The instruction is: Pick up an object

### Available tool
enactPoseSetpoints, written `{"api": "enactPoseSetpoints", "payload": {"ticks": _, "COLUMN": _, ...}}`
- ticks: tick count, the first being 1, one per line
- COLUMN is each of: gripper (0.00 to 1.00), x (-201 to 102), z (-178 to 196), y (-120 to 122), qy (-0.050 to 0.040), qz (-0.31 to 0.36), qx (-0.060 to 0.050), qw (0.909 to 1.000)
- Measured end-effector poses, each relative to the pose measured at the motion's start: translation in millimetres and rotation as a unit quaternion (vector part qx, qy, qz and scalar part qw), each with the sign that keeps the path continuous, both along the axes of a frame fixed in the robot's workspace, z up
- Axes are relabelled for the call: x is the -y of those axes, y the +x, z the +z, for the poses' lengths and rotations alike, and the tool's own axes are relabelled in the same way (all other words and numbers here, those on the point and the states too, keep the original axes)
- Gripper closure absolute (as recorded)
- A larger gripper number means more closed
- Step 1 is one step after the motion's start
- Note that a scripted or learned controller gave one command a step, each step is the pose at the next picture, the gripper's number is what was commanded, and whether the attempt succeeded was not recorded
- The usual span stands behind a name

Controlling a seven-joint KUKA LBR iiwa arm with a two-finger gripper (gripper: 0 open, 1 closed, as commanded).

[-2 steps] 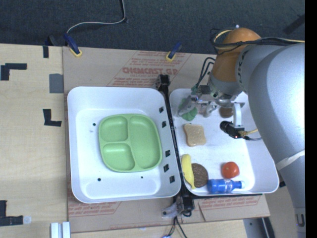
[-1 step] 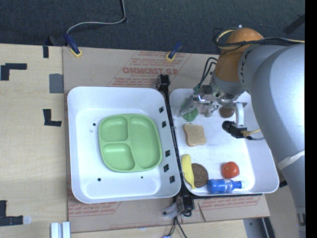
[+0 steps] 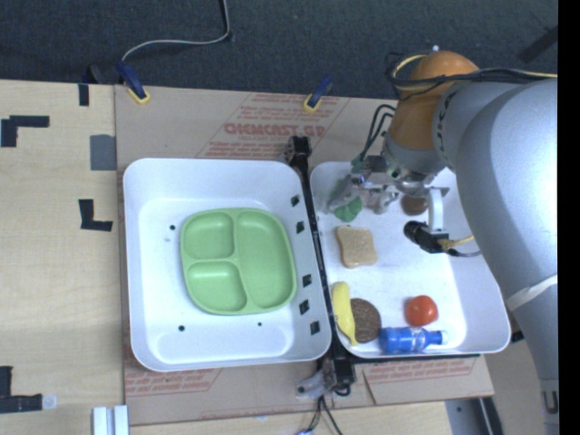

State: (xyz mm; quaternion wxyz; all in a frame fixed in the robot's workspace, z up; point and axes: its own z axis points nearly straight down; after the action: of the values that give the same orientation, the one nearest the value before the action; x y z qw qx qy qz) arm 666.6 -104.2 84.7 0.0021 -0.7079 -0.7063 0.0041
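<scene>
Finds the gripper [image 3: 373, 187] low over the far end of the right bin [image 3: 476, 284], near the wall shared with the left bin [image 3: 149, 211]. Cannot tell how wide or narrow it stands; too dark and cluttered at the tip to judge. Cannot say that it holds anything.

Places a small green piece [image 3: 347, 209] just beside the gripper, toward the near-left from it and close to the shared wall. Looks like the likeliest target, being nearest. Too small and lumpy to give a clear long axis. Touching the gripper or merely beside it: cannot tell.

Puts a slice of bread [image 3: 356, 246] next, a little nearer the camera than the green piece and apart from it, lying flat, roughly square.

Leaves 4 more things along the near end, well apart from the gripper: a banana [image 3: 341, 308] with its long axis running along the shared wall, a brown round biscuit [image 3: 365, 319] touching it, a tomato [image 3: 420, 310], and a blue bottle [image 3: 410, 339] on its side, long axis across the bin.

Sets a green divided plate [image 3: 240, 261] alone in the left bin.

Judging by position, calls for only a short shift to the near-left and a drop onto the green piece; risks crowding the wall.
</scene>
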Motion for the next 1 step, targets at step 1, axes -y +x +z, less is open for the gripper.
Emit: {"api": "enactPoseSetpoints", "payload": {"ticks": 1, "gripper": 0.00, "x": 4.2, "z": 0.0, "y": 0.4, "qy": 0.0033, "qz": 0.001, "qx": -0.001, "qw": 1.0000}}
